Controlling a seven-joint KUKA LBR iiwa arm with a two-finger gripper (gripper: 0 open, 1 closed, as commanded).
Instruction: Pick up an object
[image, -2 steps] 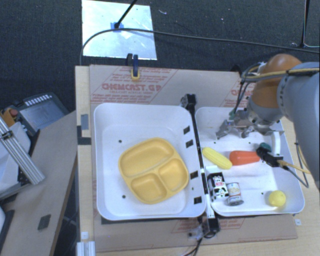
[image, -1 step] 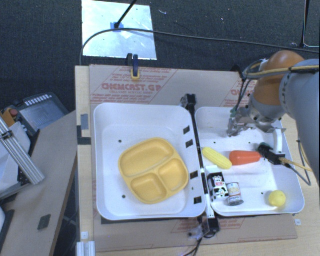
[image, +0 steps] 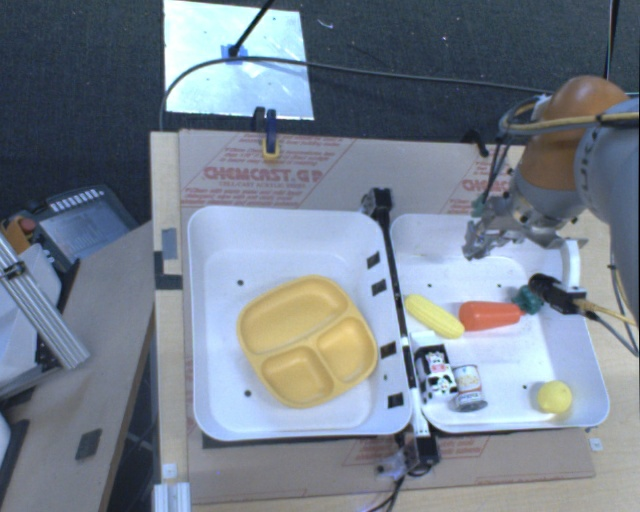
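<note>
The end effector hovers over the far edge of the right shallow white plastic bin, fingers slightly spread, pinching nothing. Below it lie a yellow plastic corn cob and an orange plastic carrot, mid-bin. A small tin can sits by the near edge, a yellow ball in the near right corner. A yellow three-compartment plastic plate rests in the left white bin.

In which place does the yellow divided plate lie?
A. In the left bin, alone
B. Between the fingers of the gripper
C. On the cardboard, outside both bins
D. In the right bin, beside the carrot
A: the yellow divided plate lies flat in the left bin, while the carrot is in the right bin.
</note>
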